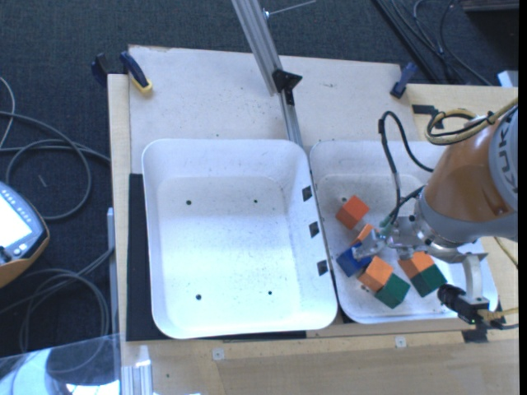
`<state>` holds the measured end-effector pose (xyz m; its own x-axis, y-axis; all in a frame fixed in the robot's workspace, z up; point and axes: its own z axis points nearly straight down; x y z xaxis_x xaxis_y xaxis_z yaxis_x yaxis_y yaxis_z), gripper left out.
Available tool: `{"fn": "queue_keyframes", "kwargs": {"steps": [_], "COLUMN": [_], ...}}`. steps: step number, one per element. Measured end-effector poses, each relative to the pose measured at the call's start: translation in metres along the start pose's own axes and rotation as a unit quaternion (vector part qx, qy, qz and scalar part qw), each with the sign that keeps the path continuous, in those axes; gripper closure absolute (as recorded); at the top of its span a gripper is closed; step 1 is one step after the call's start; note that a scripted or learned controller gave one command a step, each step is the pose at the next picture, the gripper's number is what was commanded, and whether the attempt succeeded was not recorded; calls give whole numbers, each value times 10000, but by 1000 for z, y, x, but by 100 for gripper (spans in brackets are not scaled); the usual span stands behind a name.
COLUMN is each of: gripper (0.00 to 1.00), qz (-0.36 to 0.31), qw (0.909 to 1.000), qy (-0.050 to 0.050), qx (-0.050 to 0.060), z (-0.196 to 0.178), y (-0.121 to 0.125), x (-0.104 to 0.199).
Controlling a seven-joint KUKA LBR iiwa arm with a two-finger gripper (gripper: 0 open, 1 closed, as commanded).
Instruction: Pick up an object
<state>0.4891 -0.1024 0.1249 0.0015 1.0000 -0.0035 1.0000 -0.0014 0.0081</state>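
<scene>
Several blocks lie in the right bin. An orange block sits alone toward the bin's upper left. Lower down, a blue block, an orange block and a green block crowd together. Another orange block and a dark green block lie just to their right. My gripper hangs low over this cluster, right next to a small orange block, with the arm's orange band above it.
The left bin stands beside the right one, their rims meeting near the black clips. A slanted metal post rises at the back. A black cable loops over the right bin's far side.
</scene>
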Motion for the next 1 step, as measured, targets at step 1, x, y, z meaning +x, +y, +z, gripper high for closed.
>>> {"fn": "queue_keyframes", "kwargs": {"steps": [1], "gripper": [0], "qz": [-28], "qw": [10000], "qy": [17], "qx": [3], "z": [25], "y": [62], "x": [9]}}
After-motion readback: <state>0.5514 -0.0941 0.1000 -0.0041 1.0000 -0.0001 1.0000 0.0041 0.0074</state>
